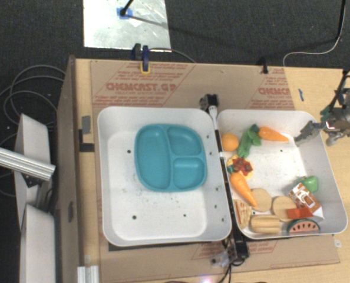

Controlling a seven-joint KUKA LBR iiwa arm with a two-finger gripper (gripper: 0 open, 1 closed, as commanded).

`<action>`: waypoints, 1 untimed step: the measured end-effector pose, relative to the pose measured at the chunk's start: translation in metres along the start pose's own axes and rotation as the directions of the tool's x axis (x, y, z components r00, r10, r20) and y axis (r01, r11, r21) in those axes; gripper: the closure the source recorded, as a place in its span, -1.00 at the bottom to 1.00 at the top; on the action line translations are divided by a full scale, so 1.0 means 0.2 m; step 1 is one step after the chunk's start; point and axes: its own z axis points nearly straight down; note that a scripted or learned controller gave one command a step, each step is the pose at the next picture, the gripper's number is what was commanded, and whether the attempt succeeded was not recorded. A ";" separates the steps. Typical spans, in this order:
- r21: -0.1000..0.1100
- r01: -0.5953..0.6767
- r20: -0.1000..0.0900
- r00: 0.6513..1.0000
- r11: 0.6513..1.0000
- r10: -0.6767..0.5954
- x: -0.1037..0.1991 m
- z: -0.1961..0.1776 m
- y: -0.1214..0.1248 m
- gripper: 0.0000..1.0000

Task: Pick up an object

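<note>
The hand (320,128) is hovering at the right bin's (334,184) far right rim, gripping nothing; whether it is open, I cannot tell. The toy food is lying heaped in that bin, a carrot (273,134) nearest, likely the easiest target. The teal plate (169,157) is sitting in the left bin (119,175), out of play.

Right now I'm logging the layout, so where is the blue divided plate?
The blue divided plate lies flat in the left bin, toward its upper right, beside the divider with the right bin.
</note>
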 end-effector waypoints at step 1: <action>0.000 0.008 -0.003 1.000 1.000 -0.008 0.39 0.48 0.25 -1.00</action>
